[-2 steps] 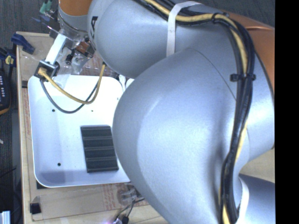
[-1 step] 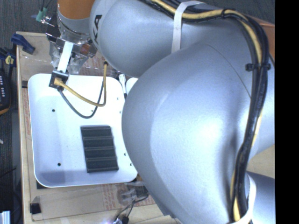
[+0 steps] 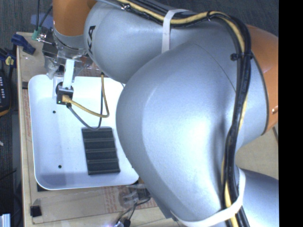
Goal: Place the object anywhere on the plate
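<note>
Grey arm casing point(image 3: 189, 126) covers the middle and right of the camera view, with the orange band point(image 3: 68, 8) at the top left just above the wrist. Below that band the gripper point(image 3: 57, 63) hangs over the top-left corner of the white bin point(image 3: 40, 141); its metal parts are crowded together and blurred, so I cannot tell if it is open or closed, and nothing can be seen held in it.

A dark ribbed block point(image 3: 100, 150) lies flat on the bin floor, close to the bin's bottom edge and well apart from the gripper. Its long sides run roughly from the bin's top edge toward its bottom edge, leaning slightly, and 4 or so ridges cross its face. Its right side sits just beside the arm casing, which hides the bin's right part.

2 small dark specks point(image 3: 53, 111) mark the floor near the bin's left edge. Wooden bench point(image 3: 75, 205) shows along the bin's bottom edge.
</note>
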`<state>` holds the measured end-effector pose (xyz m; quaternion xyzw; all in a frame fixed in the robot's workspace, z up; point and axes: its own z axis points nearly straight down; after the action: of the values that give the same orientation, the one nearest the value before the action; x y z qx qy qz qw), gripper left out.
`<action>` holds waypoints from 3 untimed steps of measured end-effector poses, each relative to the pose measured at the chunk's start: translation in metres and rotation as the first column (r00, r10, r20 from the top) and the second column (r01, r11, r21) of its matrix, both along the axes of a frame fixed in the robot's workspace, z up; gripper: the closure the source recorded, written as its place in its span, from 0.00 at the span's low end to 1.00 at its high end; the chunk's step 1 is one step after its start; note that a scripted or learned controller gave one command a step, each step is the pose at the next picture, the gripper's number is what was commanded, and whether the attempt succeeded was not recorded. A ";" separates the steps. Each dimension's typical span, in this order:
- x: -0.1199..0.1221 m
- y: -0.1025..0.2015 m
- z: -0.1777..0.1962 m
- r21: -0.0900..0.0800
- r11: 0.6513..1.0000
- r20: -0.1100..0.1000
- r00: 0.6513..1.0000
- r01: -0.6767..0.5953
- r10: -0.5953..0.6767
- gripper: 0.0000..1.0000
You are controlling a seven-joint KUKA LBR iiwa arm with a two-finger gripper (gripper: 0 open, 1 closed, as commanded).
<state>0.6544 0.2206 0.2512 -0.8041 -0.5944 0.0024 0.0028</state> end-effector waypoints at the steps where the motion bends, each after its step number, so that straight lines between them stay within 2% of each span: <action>1: -0.001 0.003 0.009 0.002 1.000 -0.005 1.000 -0.009 0.009 1.00; 2: 0.000 -0.001 -0.052 -0.001 0.908 0.001 0.908 -0.418 0.418 1.00; 3: 0.001 -0.012 -0.071 0.000 0.659 0.003 0.659 -0.752 0.752 1.00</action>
<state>0.6556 0.2084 0.1800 -0.4872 -0.8733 0.0019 0.0011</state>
